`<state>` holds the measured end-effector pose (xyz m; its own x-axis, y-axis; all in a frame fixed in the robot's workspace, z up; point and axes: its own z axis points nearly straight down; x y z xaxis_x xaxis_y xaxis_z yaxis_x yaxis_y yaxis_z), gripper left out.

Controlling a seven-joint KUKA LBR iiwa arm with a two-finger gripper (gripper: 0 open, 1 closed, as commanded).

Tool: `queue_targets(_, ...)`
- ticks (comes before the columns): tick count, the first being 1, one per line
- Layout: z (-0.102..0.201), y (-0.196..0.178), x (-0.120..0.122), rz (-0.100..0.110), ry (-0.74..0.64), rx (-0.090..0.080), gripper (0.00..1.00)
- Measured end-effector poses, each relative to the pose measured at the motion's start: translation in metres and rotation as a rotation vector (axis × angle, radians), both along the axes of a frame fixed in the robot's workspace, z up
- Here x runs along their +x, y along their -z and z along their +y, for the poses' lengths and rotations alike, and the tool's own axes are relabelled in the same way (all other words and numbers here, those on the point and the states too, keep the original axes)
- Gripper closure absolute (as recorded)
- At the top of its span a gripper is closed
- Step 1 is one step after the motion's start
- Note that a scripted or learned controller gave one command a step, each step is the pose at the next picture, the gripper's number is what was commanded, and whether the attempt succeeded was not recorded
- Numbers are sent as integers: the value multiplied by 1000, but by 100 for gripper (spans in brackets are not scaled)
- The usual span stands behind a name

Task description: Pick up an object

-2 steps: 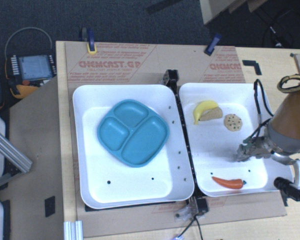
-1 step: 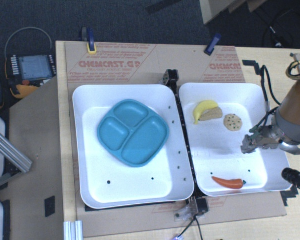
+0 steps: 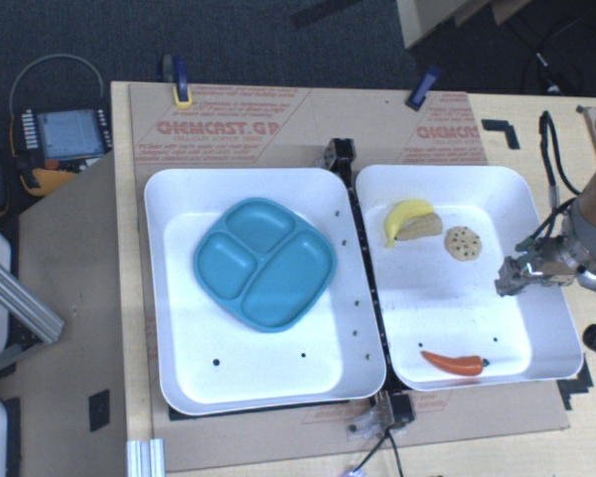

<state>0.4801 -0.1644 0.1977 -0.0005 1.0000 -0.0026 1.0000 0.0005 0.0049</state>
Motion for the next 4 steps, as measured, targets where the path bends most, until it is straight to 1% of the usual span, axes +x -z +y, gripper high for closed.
queue_targets(1, 0, -53, 1, -2, -1, -1, 100)
queue_targets(2, 48, -39, 17, 7, -5, 5, 100)
queue_targets(3, 100, -28, 36, 7, -4, 4, 100)
queue_targets(4, 150, -23, 60, 3, 0, 3, 100)
